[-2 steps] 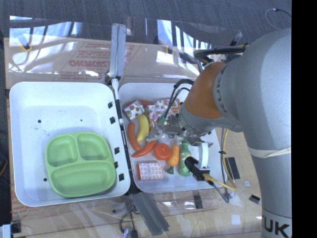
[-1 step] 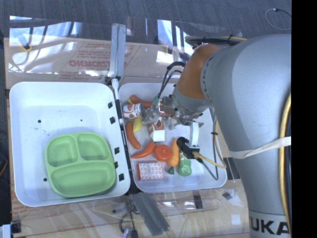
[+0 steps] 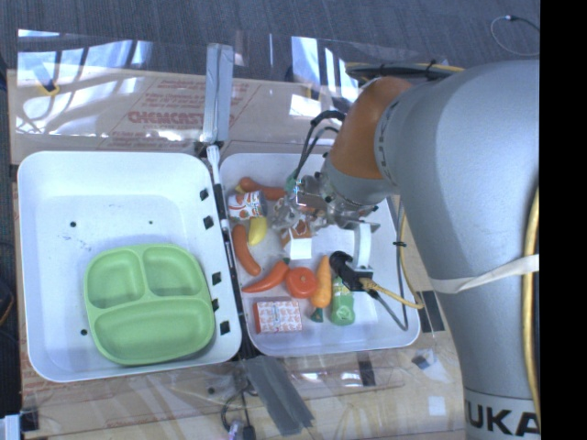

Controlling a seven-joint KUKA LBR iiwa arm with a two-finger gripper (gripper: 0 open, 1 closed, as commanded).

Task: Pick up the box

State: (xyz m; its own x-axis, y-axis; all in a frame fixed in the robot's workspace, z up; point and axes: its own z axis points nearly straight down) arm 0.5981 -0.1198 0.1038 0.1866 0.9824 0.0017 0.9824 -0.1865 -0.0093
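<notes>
In the right bin [image 3: 390, 333], the gripper [image 3: 298, 216] is hovering among toy food, finger state unreadable; the box [image 3: 277, 316] is lying apart near the front wall.

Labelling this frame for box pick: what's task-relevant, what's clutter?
Job:
small patterned box, front of the right bin
hand, over that bin's toy food

Clutter:
green divided plate in the left bin
tomato
carrot
red pepper
</notes>
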